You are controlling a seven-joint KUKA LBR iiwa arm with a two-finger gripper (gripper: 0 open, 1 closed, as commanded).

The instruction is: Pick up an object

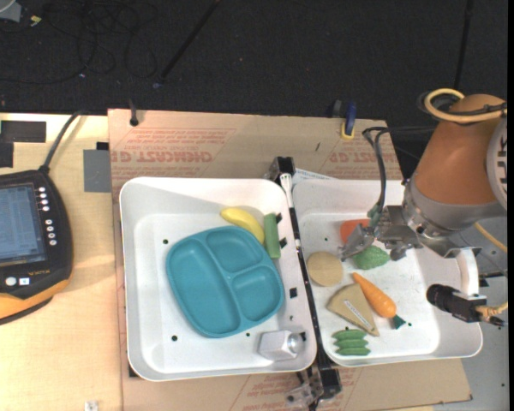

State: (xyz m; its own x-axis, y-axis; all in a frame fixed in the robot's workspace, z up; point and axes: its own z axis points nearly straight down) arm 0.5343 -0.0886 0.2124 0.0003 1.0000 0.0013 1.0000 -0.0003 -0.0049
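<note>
My gripper (366, 241) hangs low over the middle of the right bin (445, 341), reaching in from the right. Just below it lies a green leafy piece (373, 259), partly covered by it. A red-orange item (353, 228) sits right behind the gripper, on its left. A round tan biscuit (325, 269) lies to the left. An orange carrot (377, 296), a tan wedge (353, 308) and green pea pods (351, 342) lie toward the front. I see nothing lifted off the bin floor.
The left bin (146, 229) holds a teal divided plate (224, 281), a yellow banana (243, 222), a green stick (271, 235) and a grey metal piece (278, 343). A black divider rail (295, 255) runs between the bins. A tablet pendant (17, 229) rests far left.
</note>
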